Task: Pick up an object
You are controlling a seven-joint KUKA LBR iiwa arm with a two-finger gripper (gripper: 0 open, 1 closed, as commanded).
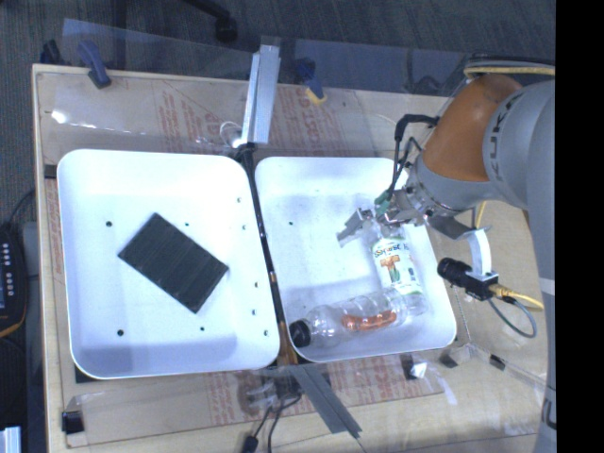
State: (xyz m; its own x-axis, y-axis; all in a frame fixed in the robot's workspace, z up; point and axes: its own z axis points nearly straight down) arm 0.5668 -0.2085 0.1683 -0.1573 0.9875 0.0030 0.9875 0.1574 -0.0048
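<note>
Two white bins on the tabletop (142, 102): left bin (85, 253) has one dark pad (173, 260), room all around. Right bin (311, 196) has two bottles (396, 264) at 4 o'clock, crowding the rim. I see my claw (363, 223) released just above them.

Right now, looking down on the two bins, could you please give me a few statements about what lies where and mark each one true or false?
1. The dark rectangular pad lies in the left bin. True.
2. The clear plastic bottle stands upright in the right bin. False: it lies on its side near the bin's front wall, its dark cap pointing toward the left bin.
3. The gripper is over the right bin. True.
4. The small white bottle with a printed label lies in the left bin. False: it is in the right bin, just below the gripper.
5. The dark rectangular pad touches the clear plastic bottle. False: they lie in separate bins.
</note>
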